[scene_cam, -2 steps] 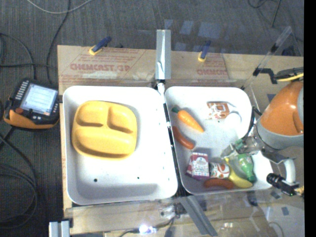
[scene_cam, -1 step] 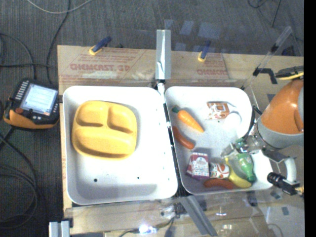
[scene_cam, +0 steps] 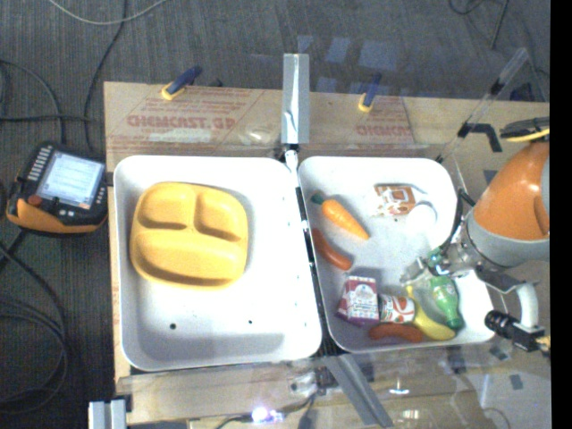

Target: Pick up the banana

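Presently, your stock at the right bin stands as follows.

- Gripper (scene_cam: pixel 435 266): it sits at the near right of the right white shallow bin (scene_cam: pixel 384 170), under the grey arm with its orange band (scene_cam: pixel 511 208). You cannot tell from this view whether its fingers are parted or closed; green clutter hides them.
- Yellow curved plastic banana (scene_cam: pixel 431 327): it lies just below the fingers, against the bin's near right corner, partly under a green translucent bottle-like item (scene_cam: pixel 443 300). Judged a light, stiff, smooth toy, it is likely to slip if pinched at a tapered end. Take it across the thick middle.
- Red sausage-shaped toy (scene_cam: pixel 394 332): it lies touching the banana's left end.
- Red and white small carton (scene_cam: pixel 359 299): it stands to the left of the fingers, near the banana.
- Orange carrot toy (scene_cam: pixel 343 219): it lies well apart, up and left of the fingers.
- Yellow compartment tray (scene_cam: pixel 189 232): it lies in the left bin, far left of the fingers.
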`<state>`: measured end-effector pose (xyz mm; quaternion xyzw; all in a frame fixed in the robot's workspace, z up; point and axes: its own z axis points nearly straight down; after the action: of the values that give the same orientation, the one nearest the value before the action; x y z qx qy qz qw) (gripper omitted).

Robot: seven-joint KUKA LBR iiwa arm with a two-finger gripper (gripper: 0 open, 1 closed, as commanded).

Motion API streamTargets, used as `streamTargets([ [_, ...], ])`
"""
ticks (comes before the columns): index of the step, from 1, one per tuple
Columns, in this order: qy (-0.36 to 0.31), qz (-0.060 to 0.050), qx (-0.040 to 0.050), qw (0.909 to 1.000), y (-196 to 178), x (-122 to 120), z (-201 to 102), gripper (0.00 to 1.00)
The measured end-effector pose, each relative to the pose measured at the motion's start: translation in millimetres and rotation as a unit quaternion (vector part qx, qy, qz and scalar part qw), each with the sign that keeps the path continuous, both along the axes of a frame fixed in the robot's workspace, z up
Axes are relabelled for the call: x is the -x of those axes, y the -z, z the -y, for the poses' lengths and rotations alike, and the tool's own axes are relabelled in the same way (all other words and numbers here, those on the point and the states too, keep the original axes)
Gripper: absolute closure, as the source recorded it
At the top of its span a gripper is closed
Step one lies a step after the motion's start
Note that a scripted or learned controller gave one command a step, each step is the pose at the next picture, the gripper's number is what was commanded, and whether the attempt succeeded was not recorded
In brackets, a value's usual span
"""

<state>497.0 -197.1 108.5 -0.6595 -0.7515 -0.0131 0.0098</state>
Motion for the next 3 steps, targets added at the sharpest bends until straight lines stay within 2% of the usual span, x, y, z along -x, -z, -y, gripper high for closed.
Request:
streamTargets([
  [1,-0.005,-0.002,-0.0048,1.0,0.0,-1.2,-7.0,0.0],
  [2,-0.224,0.009,0.0089,0.9745,14.1,3.9,-0.3,0.0],
  [3,0.028,0.004,0.0185,0.9994,19.1,-49.8,-37.0,0.0],
])
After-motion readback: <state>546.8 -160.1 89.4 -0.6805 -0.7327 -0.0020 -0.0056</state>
